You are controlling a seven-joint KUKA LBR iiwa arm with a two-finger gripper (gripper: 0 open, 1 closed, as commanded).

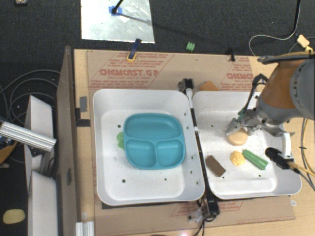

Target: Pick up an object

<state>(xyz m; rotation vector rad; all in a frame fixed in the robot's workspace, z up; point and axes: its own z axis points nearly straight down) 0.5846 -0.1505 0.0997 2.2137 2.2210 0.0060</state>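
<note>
On counter (162, 65), two white bins seen side by side. Left bin (106, 146) occupied by blue divided tray (153, 140), green piece (119, 140) tucked at tray's left edge. Right bin (216, 104) loaded with tan round object (237, 138), yellow piece (237, 158), green stick (255, 159), brown block (215, 165). End effector (238, 127) positioned touching tan round object; grip state cannot be told.

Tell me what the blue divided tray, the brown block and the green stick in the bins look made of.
Blue divided tray: likely moulded plastic, smooth with a soft sheen on rounded compartment edges. Brown rectangular block: matte, flat-faced; wood or plastic, unclear. Green stick: probably plastic, uniformly bright green, slightly glossy, rounded ends.
</note>
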